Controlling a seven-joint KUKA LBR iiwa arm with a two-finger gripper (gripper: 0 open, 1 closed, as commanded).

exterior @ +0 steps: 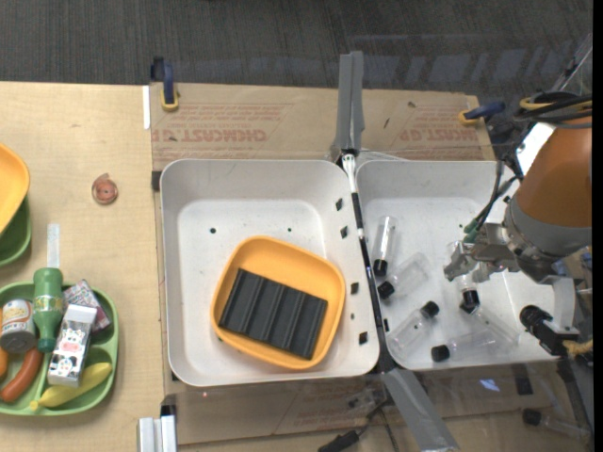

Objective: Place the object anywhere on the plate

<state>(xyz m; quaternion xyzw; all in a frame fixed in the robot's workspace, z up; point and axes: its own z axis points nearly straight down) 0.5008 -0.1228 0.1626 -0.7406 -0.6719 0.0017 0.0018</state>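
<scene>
In the camera view, a pale wooden bench [75, 139] is seen under a dark grey carpeted floor [283, 17] at the top. Brown cardboard [245, 125] is laid beneath two shallow white bins. In the left bin [188, 196], an orange plate [236, 271] with rounded corners is placed; its surface looks smooth and matte, and a black ribbed block [275, 314] is lying on it, slightly tilted. In the right bin [424, 186], several clear plastic tubes with black caps [382, 248] are scattered, near the middle and the lower part of the bin. The gripper [468, 273] is held low over the right bin, just above one black-capped tube [468, 301]; it cannot be told whether its jaws are released or clenched. The orange band [561, 177] of the arm is seen at the right edge. At the left of the bench, a green tray [94, 389] with toy food is placed, and a small pink round piece [105, 190] is seen apart.
</scene>
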